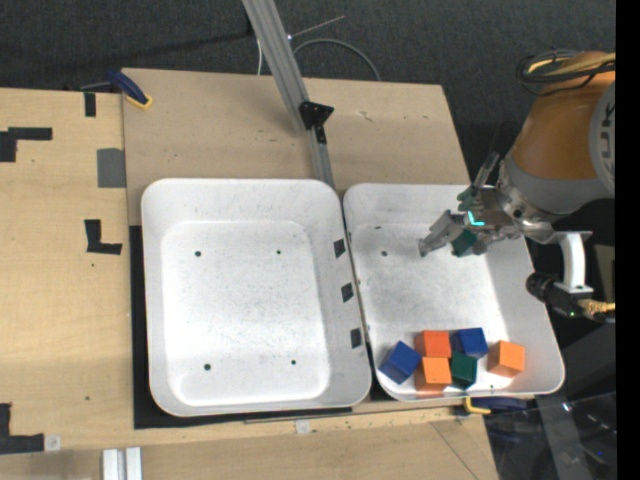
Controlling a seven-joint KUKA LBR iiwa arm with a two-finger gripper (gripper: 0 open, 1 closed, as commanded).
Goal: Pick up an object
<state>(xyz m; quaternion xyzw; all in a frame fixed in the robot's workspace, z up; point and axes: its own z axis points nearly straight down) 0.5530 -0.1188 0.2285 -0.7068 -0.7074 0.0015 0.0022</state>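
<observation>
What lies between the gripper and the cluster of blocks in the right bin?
Bare white floor of the right bin. In the camera view, the gripper hangs near the bin's far end; the blocks bunch at its near edge, nothing between.

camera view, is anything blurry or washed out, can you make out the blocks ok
Camera view: even light and soft shadows; the right bin and left bin look bright but keep their speckle; the blocks are small yet distinct in colour; the gripper is slightly soft, its fingers hard to read.
</observation>
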